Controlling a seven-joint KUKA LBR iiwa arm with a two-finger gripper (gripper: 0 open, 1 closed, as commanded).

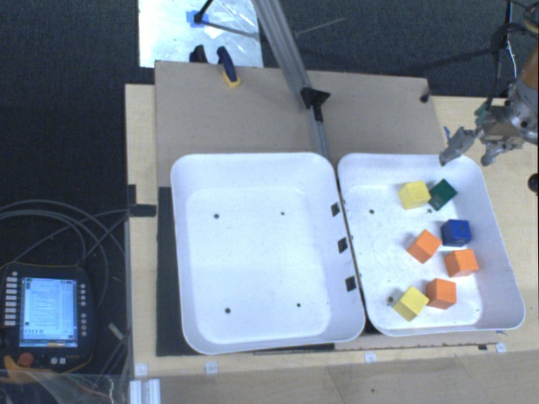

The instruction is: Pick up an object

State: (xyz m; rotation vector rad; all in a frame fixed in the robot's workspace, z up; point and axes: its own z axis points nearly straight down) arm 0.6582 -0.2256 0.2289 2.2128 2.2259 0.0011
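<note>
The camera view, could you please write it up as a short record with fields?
right bin: seven blocks
yellow blocks: two
orange blocks: three
green block: touching the upper yellow block
blue block: between green and orange
left bin: white, beside the right bin
gripper: above the right bin's far corner, holding nothing

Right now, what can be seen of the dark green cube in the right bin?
The dark green wooden-looking cube is small, matte and plain-faced, and sits turned at an angle near the far end of the right shallow white bin. It rests on the floor of the bin, close against the yellow cube on its left. Nothing grips it.
</note>
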